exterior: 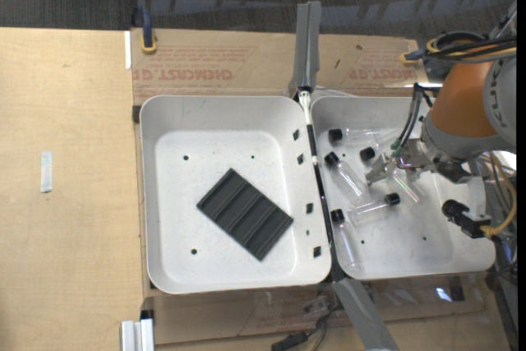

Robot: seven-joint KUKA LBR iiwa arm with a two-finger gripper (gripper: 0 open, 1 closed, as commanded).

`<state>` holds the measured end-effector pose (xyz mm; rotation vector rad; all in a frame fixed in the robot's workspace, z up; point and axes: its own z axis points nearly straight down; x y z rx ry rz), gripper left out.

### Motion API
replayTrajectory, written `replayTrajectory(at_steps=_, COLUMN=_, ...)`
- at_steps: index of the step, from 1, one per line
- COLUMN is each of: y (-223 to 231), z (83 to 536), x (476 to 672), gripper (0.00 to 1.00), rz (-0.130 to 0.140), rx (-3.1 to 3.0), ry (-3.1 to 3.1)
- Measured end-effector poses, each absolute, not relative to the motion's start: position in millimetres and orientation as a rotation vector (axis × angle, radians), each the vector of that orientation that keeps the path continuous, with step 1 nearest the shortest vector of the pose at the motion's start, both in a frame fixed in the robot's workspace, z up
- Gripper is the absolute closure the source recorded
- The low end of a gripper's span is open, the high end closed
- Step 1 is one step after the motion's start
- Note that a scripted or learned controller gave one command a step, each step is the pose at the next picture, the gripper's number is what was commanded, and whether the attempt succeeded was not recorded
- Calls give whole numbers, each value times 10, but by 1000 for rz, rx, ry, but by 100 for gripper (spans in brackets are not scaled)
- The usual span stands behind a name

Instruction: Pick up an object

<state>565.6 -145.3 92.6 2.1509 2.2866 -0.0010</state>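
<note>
Several clear plastic tubes with black caps lie scattered in the right bin (427, 255). One tube (367, 210) lies near the bin's middle and another tube (346, 174) lies closer to the divider. My gripper (385, 170) is low in this bin, among the tubes and just above the middle one. The grey wrist and orange band (462, 99) hide what is beneath them. A dark ribbed rectangular slab (245, 214) lies diagonally in the left bin (164, 177), far from the gripper.
A metal divider post (307, 45) stands between the bins at the back. Cardboard (214, 66) lies under both bins. Cables (460, 45) loop at the arm's upper right, and a black fitting (459, 214) hangs over the right bin's right side.
</note>
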Motion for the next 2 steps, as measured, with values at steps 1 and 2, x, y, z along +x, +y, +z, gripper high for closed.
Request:
replayTrajectory(at_steps=1, y=-1448, z=921, x=5653, gripper=0, rz=-1, rx=2151, ry=2288)
replayTrajectory(at_steps=2, y=-1458, z=1008, x=5649, gripper=100, rz=-2, rx=2155, ry=2285)
